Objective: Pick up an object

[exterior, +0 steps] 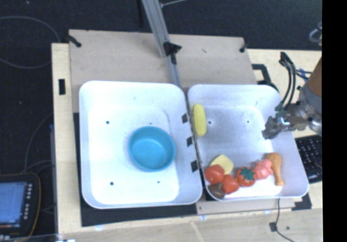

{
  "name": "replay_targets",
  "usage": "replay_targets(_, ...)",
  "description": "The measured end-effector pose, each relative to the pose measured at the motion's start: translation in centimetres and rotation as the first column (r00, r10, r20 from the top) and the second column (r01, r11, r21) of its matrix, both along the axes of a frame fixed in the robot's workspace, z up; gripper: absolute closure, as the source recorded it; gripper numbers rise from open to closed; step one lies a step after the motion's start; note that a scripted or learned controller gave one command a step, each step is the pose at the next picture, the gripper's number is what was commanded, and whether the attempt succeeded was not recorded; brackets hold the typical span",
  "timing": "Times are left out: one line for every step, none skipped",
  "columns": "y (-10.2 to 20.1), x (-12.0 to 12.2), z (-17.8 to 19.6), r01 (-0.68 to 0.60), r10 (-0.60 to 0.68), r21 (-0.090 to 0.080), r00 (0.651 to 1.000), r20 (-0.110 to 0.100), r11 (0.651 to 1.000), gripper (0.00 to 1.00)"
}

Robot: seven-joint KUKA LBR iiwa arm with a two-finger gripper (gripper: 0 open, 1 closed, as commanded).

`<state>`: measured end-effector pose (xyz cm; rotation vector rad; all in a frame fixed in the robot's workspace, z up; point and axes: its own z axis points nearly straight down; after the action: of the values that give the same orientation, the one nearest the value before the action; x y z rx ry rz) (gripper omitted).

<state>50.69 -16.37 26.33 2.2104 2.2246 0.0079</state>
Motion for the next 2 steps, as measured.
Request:
replay_targets(-0.1, 0.2, 3.2, -0.001, 0.001, 0.000, 1.000, -0.001, 1.000, 1.00)
replay_targets(4.8, 0.6, 1.9, -0.001, 0.001, 0.000, 1.000, -0.007, 1.000, 1.00)
